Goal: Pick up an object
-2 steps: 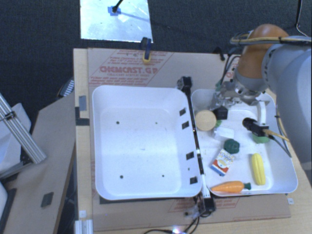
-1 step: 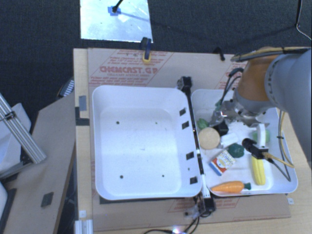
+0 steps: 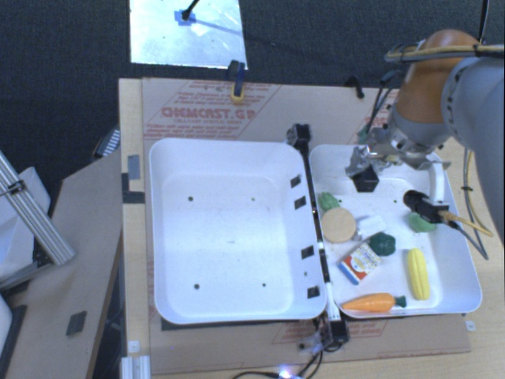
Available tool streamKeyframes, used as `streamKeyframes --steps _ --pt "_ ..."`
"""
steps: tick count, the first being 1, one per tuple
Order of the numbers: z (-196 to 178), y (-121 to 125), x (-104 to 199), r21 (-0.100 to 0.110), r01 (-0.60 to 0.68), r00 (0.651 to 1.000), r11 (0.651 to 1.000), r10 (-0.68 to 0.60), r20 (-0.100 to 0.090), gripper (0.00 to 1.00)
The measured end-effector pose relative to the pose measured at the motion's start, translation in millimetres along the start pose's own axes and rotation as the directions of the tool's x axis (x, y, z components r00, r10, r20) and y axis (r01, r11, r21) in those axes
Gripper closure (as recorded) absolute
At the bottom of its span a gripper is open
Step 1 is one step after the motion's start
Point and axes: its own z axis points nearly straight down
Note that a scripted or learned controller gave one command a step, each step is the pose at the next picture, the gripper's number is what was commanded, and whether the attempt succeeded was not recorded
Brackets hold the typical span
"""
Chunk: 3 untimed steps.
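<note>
Objects for the pick are all over in the right bin [image 3: 456,253], so that's where to look.

Going left to right, the left bin [image 3: 229,243] is a shallow white tray with a few small dark dots on its floor. Black clips [image 3: 301,203] run down the edge it shares with its neighbour.

In the right bin we see a green piece [image 3: 328,202] right by that shared edge, with a round tan disc [image 3: 339,225] just below it. Next comes a small red, white and blue box [image 3: 360,263], and an orange carrot [image 3: 369,302] lies flat along the near rim. Further right there's a dark green lump [image 3: 382,242] just beside the box. A yellow corn cob [image 3: 417,273] lies near the right wall, with a pale green bit [image 3: 422,223] above it.

The gripper [image 3: 364,172] hangs over the far left part of that bin, beyond the disc. We honestly can't tell whether it's open or closed from here.

As for writing, the brown sheet [image 3: 260,101] under both bins has CHEMCAST GP printed in red, past the left bin's far rim. The box's label is too small for us to read.
</note>
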Motion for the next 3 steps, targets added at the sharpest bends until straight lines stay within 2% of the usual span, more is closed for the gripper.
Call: streamKeyframes --steps 1,2,3 --pt "-29.2 18.5 25.9 0.000 0.002 1.000 1.000 -0.002 -0.001 1.00" --pt "-27.0 -2.1 65.4 0.006 0.002 1.000 1.000 -0.002 -0.001 1.00" --pt "-77.5 -14.5 80.1 0.001 0.002 1.000 1.000 -0.002 -0.002 1.00"
